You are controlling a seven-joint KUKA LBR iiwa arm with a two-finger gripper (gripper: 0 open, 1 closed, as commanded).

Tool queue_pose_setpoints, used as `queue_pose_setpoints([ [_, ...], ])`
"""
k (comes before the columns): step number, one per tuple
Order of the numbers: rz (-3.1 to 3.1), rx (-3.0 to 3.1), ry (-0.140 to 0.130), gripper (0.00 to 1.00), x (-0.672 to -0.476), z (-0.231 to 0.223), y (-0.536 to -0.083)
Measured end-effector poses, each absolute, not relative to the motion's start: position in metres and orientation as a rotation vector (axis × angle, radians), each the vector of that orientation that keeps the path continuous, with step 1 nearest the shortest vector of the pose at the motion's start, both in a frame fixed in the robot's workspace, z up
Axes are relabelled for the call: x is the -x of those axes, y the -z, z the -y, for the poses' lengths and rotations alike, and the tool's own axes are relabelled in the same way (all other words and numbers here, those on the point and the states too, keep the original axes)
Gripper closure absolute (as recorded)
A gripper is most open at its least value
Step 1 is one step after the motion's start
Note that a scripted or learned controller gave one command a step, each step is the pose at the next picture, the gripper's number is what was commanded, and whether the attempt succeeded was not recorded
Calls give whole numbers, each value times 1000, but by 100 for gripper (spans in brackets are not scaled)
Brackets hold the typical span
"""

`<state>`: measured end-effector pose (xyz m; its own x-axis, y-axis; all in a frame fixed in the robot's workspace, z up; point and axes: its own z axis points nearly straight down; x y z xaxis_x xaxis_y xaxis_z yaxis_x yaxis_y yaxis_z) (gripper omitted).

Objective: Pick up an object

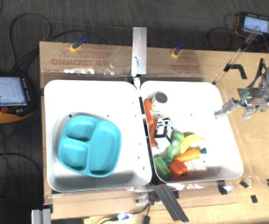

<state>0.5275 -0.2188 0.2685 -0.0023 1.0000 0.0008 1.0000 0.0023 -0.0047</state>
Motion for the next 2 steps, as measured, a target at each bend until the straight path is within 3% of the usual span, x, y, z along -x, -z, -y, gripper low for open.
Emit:
queue_pose_setpoints([
  [1, 2422, 1991, -2, 0, -483, 196, -143],
  [2, 2730, 1569, -2, 0, -524, 177, -88],
])
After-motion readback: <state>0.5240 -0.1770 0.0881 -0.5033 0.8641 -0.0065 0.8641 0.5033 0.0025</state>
